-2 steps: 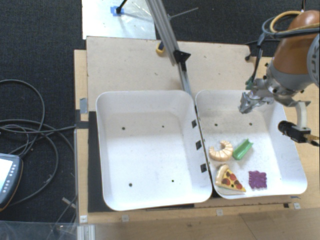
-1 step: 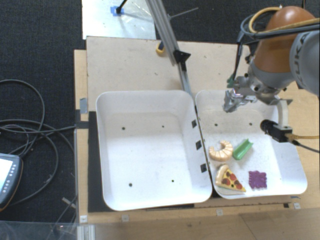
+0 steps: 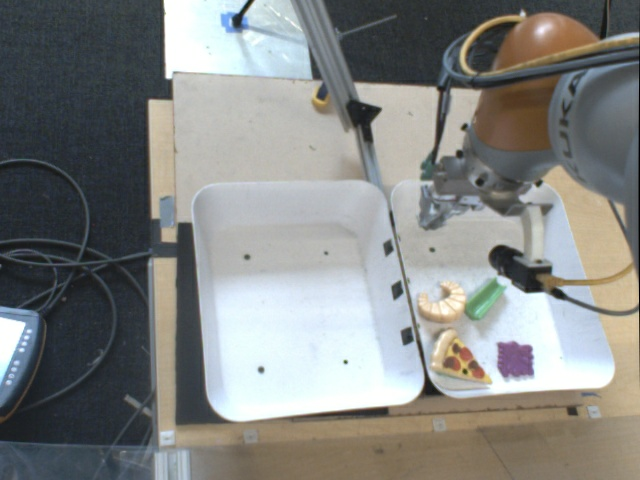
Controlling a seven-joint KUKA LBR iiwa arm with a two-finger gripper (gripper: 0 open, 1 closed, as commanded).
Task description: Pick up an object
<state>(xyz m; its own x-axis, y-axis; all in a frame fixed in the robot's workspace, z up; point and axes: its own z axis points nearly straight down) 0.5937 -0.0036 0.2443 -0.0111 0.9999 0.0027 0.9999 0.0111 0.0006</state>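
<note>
Approach step: the tool hovers over the right bin, apparently empty, opening unclear; next, descend onto the croissant.

Single fixed camera, mounted above the bench, looking down at a slant. Both white bins fall within frame: the right bin directly beneath the gripper, the left bin beside it. Distance moderate; surrounding floor included
</note>
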